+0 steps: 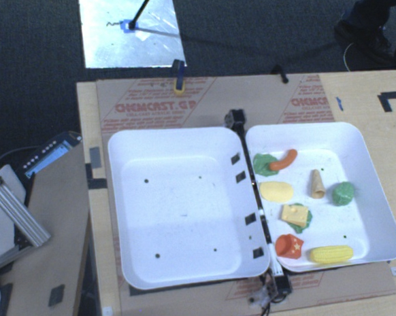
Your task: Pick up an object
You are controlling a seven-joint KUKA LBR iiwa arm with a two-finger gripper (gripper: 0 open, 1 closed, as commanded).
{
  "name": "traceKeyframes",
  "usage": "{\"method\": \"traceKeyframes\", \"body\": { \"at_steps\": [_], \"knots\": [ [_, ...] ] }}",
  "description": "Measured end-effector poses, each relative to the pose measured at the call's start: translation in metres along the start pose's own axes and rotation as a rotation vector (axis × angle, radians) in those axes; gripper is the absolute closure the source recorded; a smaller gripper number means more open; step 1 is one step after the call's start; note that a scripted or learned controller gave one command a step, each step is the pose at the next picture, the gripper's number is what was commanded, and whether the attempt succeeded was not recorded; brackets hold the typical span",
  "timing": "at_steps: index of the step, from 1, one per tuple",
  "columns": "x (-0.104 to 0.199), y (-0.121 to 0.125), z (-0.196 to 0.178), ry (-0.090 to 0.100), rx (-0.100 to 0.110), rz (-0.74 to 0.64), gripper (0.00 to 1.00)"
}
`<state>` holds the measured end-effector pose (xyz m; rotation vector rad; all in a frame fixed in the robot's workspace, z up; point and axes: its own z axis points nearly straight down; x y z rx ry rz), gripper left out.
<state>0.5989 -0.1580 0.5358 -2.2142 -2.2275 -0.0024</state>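
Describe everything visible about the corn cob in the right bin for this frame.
The corn cob is a bright yellow, elongated toy with rounded ends, smooth and plastic-looking. It lies flat on its side, long axis running roughly left to right, on the floor of the right bin near that bin's front edge. A red piece sits just to its left; whether they touch cannot be told. Nothing rests on it.

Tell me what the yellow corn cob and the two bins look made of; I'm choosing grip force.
The yellow corn cob looks like moulded plastic toy food: uniform colour, slight sheen. The two shallow white bins look like thin formed plastic, smooth, with rounded corners and rolled rims. The view cannot confirm hardness.
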Motion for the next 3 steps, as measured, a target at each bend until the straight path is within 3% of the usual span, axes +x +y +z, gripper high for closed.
{"method": "traceKeyframes", "body": {
  "at_steps": [1,2,3],
  "knots": [
    [0.051,-0.076,0.000,0.000,-0.002,-0.002,1.00],
    [-0.054,-0.022,0.001,-0.007,-0.003,0.012,1.00],
    [0.051,-0.029,0.078,0.002,0.005,-0.006,1.00]
  ]
}}
